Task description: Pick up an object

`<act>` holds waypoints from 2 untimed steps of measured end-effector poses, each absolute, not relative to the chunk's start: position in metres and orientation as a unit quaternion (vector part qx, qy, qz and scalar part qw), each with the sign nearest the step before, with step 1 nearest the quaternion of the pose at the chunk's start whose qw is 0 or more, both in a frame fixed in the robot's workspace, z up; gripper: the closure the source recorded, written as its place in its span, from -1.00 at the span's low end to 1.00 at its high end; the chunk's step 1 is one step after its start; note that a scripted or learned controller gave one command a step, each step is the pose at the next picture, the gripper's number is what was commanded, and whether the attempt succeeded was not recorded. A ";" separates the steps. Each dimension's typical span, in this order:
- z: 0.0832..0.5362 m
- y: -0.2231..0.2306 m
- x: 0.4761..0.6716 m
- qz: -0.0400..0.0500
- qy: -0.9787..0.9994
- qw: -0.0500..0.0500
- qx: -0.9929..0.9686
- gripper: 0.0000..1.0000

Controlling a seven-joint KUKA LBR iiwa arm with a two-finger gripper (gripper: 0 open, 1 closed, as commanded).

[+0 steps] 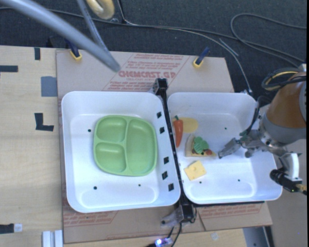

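In the right bin lie an orange carrot, a yellow piece next to it, a flat sandwich-like toy with green and red on top, and a yellow cheese square. My gripper reaches in low from the right, its tip a short way right of the sandwich toy and not touching it. Nothing shows between its fingers. A green divided plate sits in the left bin.
The arm's grey wrist and orange band hang over the right bin's right wall. Black clips line the seam between the bins. A grey pole crosses the upper left. Cables lie behind the bench.
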State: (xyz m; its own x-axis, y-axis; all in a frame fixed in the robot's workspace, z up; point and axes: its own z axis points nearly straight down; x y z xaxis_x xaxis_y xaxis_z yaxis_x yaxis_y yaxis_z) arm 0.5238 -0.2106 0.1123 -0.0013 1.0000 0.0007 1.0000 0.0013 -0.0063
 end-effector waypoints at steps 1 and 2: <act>0.125 -0.210 0.525 0.000 -0.708 0.001 -0.706 1.00; 0.186 -0.209 0.520 -0.001 -0.708 -0.002 -0.707 1.00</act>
State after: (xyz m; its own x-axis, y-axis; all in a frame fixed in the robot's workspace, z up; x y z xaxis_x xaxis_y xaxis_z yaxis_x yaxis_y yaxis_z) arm 0.5198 -0.2091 0.1856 -0.0012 1.0000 -0.0013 1.0000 0.0012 0.0044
